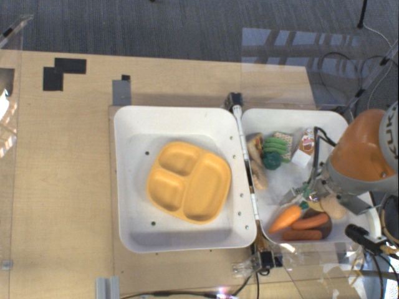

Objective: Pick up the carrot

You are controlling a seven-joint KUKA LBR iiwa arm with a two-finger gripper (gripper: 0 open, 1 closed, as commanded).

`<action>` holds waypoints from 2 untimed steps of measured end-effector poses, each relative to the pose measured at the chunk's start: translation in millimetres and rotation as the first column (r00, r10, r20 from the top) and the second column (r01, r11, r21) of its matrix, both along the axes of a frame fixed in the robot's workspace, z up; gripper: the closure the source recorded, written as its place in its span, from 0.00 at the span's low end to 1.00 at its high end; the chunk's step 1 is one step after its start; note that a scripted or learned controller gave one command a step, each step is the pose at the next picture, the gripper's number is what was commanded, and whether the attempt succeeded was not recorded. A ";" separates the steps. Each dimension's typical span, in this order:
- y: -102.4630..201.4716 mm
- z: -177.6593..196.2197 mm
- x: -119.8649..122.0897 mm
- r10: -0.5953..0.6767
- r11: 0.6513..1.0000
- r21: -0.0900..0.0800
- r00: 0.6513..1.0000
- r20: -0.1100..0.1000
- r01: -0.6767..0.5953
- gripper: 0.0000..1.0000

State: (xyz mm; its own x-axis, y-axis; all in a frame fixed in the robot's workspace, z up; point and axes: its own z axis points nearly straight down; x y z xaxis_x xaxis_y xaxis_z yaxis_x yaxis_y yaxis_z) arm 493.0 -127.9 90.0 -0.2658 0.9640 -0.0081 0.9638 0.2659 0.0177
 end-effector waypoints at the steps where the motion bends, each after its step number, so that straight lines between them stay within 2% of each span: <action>1: 30.1 0.2 0.7 0.268 0.963 -0.008 0.963 0.001 -0.268 0.00; 2: 32.6 11.7 4.1 0.269 0.963 -0.005 0.963 0.008 -0.269 1.00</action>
